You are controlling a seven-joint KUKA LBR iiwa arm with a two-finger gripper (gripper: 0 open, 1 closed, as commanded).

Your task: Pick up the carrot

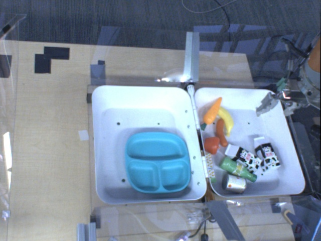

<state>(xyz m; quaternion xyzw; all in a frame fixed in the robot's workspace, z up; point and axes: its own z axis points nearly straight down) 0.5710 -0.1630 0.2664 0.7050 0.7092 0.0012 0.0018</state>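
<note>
You'll find a blue three-compartment plastic tray (158,161) in the left white bin (108,104), toward its near edge. In the right white bin (286,177), a yellow banana (226,120), a red sausage (221,131), a green bottle (237,166) and what may be a metal can (233,183) cluster along its left edge.

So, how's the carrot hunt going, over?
Pincer near right bin's upper right edge. Carrot unheld by the divider. Banana and sausage crowd it.

Setting: we log a robotics lab. Evidence: pale wooden bench (50,149) bearing two shallow white plastic bins (108,104), black square markers (50,58) at upper left, clear acrylic panel (10,84) along the left edge, loose black cable (210,4) on grey carpet at top.
</note>
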